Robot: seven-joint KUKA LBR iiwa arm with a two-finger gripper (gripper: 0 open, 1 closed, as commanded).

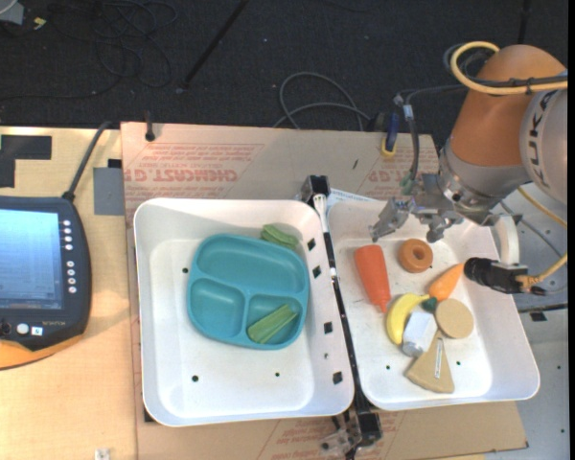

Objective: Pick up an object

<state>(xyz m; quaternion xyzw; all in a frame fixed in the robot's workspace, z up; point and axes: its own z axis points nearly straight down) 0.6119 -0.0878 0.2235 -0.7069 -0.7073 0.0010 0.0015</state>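
Objects crowd the right bin (517, 377): a wedge (429, 370) nearest, then a banana (399, 314), round biscuit (454, 320), carrot (372, 274) and doughnut (417, 255). The left bin (163, 372) bears a teal tray (232, 278). Farthest, the gripper (417, 220) hangs over the right bin's far edge, fingers spread, gripping nothing.

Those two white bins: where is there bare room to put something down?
The left bin has bare floor in front of the teal tray, toward its near rim. The right bin is crowded: carrot, doughnut, banana and more fill its middle. A small bare patch lies by its near-left corner.
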